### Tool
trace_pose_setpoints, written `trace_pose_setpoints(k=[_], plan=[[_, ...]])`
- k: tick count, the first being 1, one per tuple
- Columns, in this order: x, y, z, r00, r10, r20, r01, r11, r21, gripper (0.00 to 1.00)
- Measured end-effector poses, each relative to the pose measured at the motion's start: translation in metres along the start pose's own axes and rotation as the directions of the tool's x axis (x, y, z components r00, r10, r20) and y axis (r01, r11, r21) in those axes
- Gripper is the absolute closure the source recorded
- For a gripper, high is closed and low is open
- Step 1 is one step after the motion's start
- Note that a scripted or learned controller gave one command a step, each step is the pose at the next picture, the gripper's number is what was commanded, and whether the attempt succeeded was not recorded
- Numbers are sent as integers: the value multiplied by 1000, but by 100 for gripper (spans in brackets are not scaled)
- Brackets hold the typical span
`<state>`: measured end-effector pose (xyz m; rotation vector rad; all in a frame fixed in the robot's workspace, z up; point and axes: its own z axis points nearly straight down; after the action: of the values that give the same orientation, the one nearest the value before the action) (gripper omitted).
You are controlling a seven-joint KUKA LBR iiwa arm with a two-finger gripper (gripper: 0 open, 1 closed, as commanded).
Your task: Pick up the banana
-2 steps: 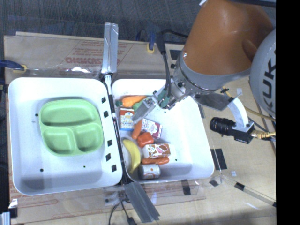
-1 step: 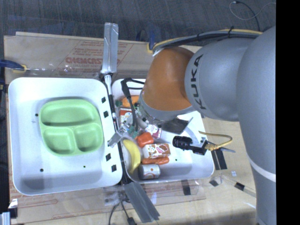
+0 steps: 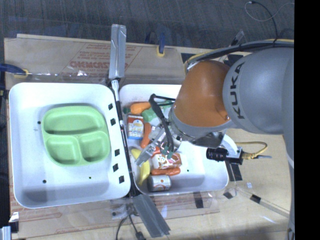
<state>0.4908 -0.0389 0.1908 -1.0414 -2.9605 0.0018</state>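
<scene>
The banana [image 3: 144, 172] is yellow and lies along the left wall of the right bin [image 3: 215, 179], near its front; its upper end is partly covered by the gripper. My gripper [image 3: 150, 147] hangs low over the pile in that bin, just above and to the right of the banana's upper end. Its two grey fingers [image 3: 143, 155] stand apart, open, and nothing shows between them. The orange wrist band and grey arm cover the right half of the bin.
Crowded around the banana are an orange carrot [image 3: 140, 107], a green item [image 3: 149, 115], a labelled packet [image 3: 135, 128], a red sausage-like piece [image 3: 167, 172] and a small can [image 3: 159, 183]. The left bin [image 3: 25, 184] holds a green divided plate [image 3: 76, 134].
</scene>
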Motion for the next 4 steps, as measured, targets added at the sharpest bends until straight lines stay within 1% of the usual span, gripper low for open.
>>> trace_pose_setpoints(k=[1,2,4], plan=[[12,56,-133,1000,-7,5,7,1000,-3,0],[73,81,-166,1000,4,4,-4,1000,-4,0],[73,81,-165,1000,4,4,-4,1000,-3,0]])
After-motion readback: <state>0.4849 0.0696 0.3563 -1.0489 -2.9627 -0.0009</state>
